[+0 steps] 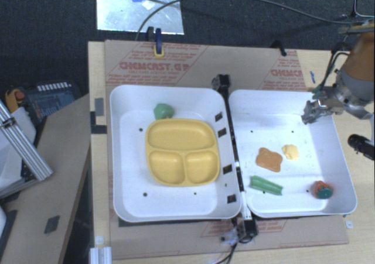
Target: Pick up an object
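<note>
Tool (310,112) high over right bin (340,157) — grip state unclear; blind descent could miss orange piece (269,160).

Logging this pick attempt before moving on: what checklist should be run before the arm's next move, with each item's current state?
1. Objects available in right bin: orange piece, pale yellow piece, green piece, red-and-teal piece: ok.
2. End effector above right bin: ok.
3. Object held: not ok, nothing seen in it.
4. End effector over an object: not ok, it sits near the bin's far right corner.
5. Objects spaced apart: ok.
6. Finger opening: cannot tell.
</note>
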